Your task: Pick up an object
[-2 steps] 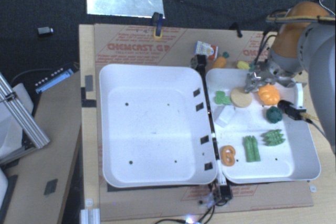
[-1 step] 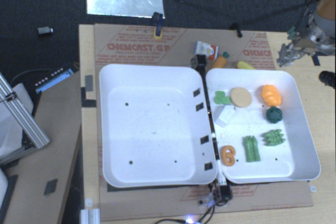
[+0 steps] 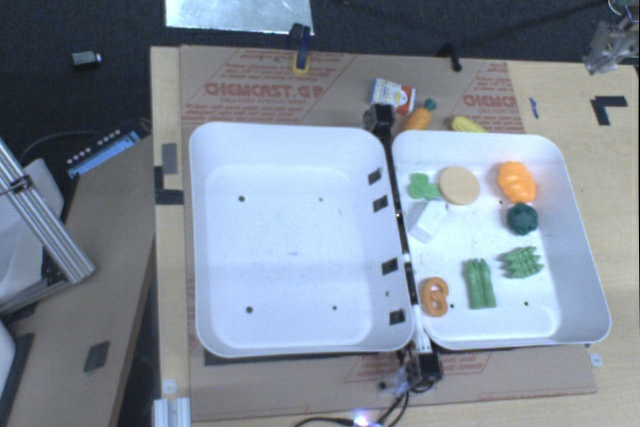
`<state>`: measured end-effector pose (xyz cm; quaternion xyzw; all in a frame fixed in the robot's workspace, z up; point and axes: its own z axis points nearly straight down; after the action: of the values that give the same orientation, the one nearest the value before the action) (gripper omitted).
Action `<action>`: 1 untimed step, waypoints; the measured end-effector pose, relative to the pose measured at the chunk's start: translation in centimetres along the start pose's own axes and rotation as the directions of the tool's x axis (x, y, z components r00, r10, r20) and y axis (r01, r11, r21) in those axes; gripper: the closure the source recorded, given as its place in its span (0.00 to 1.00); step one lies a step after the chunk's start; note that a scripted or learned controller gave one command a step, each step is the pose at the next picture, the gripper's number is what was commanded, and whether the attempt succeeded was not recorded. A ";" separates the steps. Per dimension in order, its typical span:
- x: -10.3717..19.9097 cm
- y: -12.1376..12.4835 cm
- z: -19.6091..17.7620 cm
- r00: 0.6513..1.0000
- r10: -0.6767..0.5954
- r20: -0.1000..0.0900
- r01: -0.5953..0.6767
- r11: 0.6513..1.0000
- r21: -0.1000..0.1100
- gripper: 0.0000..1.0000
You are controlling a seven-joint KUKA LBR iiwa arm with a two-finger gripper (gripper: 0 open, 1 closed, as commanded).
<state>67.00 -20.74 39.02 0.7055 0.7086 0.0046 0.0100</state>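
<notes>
The right bin (image 3: pixel 560 315) holds several small toy foods. A green leafy piece (image 3: pixel 424 186) lies beside a tan round disc (image 3: pixel 459 185) near the bin's far left. An orange pepper-like toy (image 3: pixel 516 181) sits at the far right, with a dark green broccoli-like lump (image 3: pixel 521 218) just below it. A white block (image 3: pixel 424 222) lies by the inner wall. Green pods (image 3: pixel 520 262), a green asparagus bundle (image 3: pixel 480 283) and an orange pretzel (image 3: pixel 434 296) lie nearer the front.
The left bin (image 3: pixel 290 235) stands beside the right one, with black clips along the shared edge. Behind the bins lie a small white and red carton (image 3: pixel 392 94), a carrot (image 3: pixel 418 118) and a yellow toy (image 3: pixel 466 125). A grey metal fixture (image 3: pixel 610 40) hangs at the upper right.
</notes>
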 end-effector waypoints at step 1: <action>0.1 0.1 -11.5 1.000 -0.003 -0.002 0.003 1.000 0.004 1.00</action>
<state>66.88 -20.56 50.48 0.7046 0.7095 0.0038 0.0077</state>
